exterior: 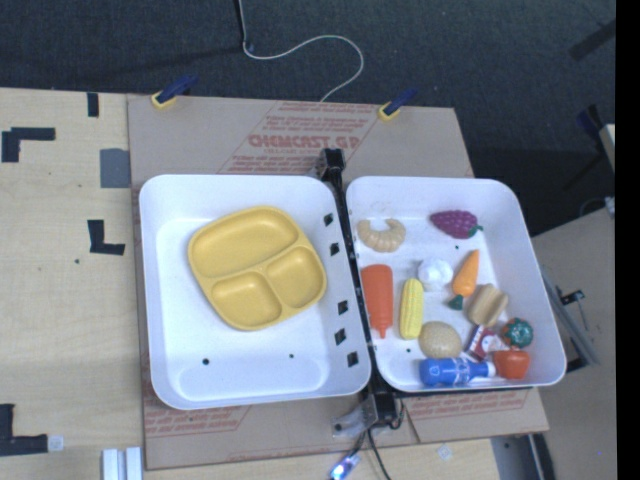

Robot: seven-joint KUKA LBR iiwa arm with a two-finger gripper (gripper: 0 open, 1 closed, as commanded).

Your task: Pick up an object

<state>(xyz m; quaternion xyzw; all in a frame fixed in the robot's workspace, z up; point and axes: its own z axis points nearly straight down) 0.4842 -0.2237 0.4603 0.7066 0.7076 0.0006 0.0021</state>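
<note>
Wooden table (60,308), two white bins; toy food (440,298) all lying in right bin (520,218). Nothing lifted yet; jaws' state impossible to tell.

Two white bins, left (160,268) and right (525,228), sit side by side on a cardboard sheet (300,138) covering the surface (60,318). A yellow and a blue clamp (173,90) (398,101) grip the sheet's far edge. A white cable (300,48) loops behind.

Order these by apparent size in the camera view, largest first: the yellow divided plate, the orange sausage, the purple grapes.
1. yellow divided plate, clearly largest.
2. orange sausage.
3. purple grapes, somewhat smaller than the sausage.
</note>
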